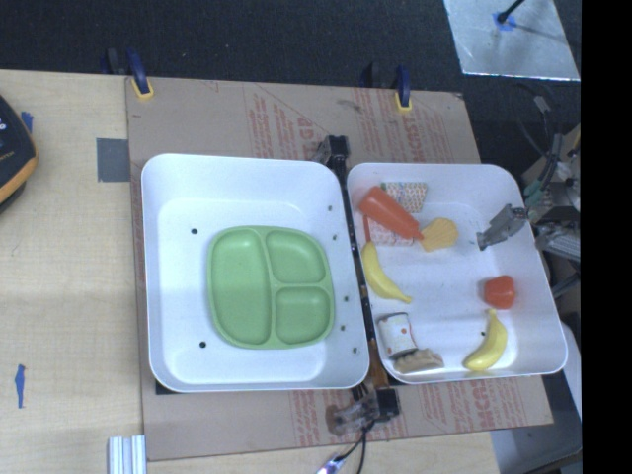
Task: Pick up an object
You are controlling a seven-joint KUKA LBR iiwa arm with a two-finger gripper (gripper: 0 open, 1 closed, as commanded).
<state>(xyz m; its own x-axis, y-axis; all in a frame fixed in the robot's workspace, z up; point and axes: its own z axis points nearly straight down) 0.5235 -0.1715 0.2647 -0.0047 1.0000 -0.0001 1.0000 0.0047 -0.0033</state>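
Gripper (499,228): at the right bin's (533,358) right wall, toward its far corner, low over the white floor; nothing between its parts; whether it is wide or narrow cannot be told.

Step, as judged: approach, no pick made yet. The next move calls for settling on one item, centring over it and descending.

Nearest items: yellow round piece (440,233), just toward the bin's middle; red block (500,291), near the right wall, small, rounded, matte, well apart from its neighbours, a likely candidate.

Further: orange carrot (387,212) by the far-left corner; banana (380,276) along the left wall; second banana (488,344) at the near-right corner; small can (397,334), near edge.

Left bin (168,181): green divided plate (271,286), centred.
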